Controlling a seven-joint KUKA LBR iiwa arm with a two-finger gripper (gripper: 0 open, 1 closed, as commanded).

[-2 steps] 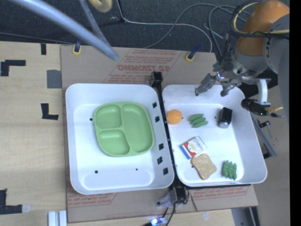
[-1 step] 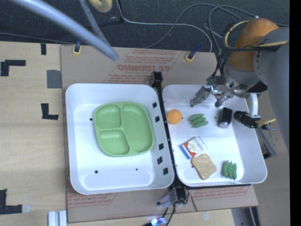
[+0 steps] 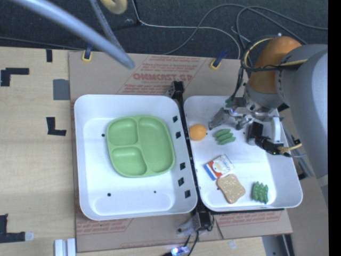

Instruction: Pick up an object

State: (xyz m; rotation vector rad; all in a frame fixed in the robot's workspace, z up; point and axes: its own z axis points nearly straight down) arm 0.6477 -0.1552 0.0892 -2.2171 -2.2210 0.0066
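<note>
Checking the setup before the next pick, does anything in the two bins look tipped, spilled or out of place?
Nothing stands out. The green three-compartment plastic plate lies flat in the left white bin. In the right white bin, the small orange ball, green pea pod, red-and-white carton, tan toast slice and dark green leafy piece lie apart.
</note>
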